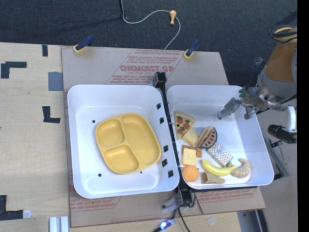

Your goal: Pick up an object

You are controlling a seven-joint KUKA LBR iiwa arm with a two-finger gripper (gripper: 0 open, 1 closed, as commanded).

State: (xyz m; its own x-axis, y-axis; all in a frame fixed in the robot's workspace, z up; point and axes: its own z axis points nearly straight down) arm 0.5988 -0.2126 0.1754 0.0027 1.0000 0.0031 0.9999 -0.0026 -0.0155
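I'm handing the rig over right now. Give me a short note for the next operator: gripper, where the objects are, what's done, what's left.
Gripper: over the upper right part of the right bin, above bare floor, nothing between its fingers.
Objects: all toy food lies in the right bin's lower half: pizza slice, watermelon slice, banana, orange, shrimp.
Left bin: holds a yellow divided tray.
Done: nothing picked yet.
Left: descend on one object, grasp it, lift.
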